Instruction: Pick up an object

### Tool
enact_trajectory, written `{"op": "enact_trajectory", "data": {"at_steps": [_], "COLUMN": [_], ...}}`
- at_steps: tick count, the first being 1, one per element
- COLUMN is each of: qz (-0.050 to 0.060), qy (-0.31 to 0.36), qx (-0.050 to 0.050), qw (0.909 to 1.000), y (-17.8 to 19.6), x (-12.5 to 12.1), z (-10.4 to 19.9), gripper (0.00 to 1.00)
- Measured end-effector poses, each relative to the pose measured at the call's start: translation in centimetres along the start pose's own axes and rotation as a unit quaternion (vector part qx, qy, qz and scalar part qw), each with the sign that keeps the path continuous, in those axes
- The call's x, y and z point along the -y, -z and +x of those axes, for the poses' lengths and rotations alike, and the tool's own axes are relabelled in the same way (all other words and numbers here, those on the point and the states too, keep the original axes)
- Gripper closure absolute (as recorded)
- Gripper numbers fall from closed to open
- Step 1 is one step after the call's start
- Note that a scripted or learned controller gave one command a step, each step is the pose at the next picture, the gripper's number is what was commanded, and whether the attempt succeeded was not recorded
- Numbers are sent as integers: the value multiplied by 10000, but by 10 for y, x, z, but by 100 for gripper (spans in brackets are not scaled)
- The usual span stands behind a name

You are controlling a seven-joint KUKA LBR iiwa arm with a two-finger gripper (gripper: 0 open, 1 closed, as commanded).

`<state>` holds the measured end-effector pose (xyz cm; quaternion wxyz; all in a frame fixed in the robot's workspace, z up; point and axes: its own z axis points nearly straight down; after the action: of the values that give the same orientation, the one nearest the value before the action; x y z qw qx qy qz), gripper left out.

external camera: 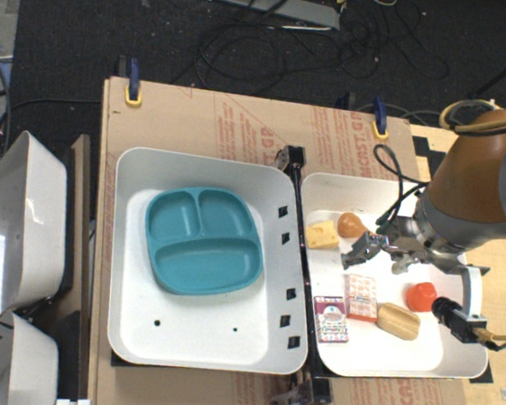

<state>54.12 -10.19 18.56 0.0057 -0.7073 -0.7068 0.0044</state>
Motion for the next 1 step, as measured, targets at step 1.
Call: {"op": "enact_trajectory", "data": {"at_steps": [1], "qz": [-64], "qy": [10], "qx": [7], "qw": [10000], "y": [7], "x": [-3], "z": [0], "gripper": [0]}}
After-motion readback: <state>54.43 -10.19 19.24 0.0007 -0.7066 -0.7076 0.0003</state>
